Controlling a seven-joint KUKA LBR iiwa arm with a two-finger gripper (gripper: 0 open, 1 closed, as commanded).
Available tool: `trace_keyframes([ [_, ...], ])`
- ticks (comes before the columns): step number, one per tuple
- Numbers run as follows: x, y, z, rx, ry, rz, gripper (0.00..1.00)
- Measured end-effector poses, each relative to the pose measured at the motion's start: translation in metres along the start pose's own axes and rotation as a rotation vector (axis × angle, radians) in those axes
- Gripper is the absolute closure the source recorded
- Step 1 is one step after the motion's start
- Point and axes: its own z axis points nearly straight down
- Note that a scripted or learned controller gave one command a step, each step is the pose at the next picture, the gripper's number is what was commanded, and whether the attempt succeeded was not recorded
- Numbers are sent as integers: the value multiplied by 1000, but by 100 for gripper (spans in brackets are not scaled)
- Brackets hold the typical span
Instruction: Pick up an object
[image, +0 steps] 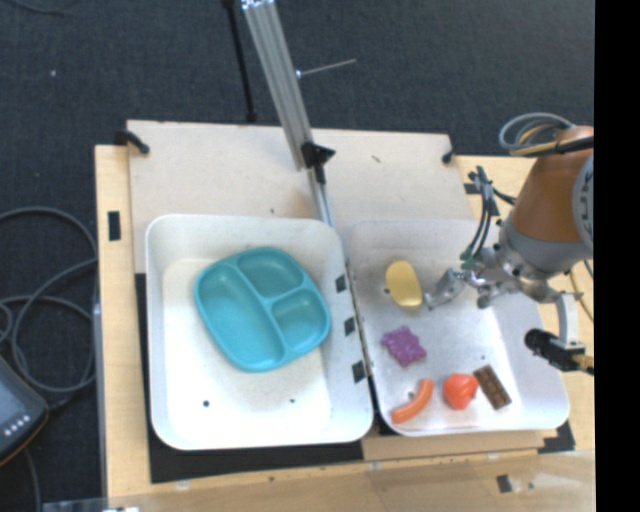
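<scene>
Camera view: the bench carries two shallow white bins side by side. The left white bin holds a turquoise three-compartment plastic plate, lying flat near the bin's centre. The right white bin holds five small items: a yellow rounded lemon-like object near its far left corner, a purple knobbly cluster-shaped object just in front of the yellow one, and, along the near edge, an orange carrot-shaped object, a red-orange rounded object and a brown rectangular block. The grey arm with its orange band enters over the right bin's far right corner. The two-finger gripper hangs low just beside the yellow object, on its right; whether the fingers are spread or pressed together cannot be determined at this resolution, and nothing is visibly held. The yellow object is the likely target. It appears light, smooth and rigid, hence prone to slipping or rolling; grip it across its narrower middle, fingers astride, not at the tapered ends.
</scene>
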Motion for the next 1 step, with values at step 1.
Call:
trace_keyframes([
  [1,-1,-1,53,0,0,0,0],
])
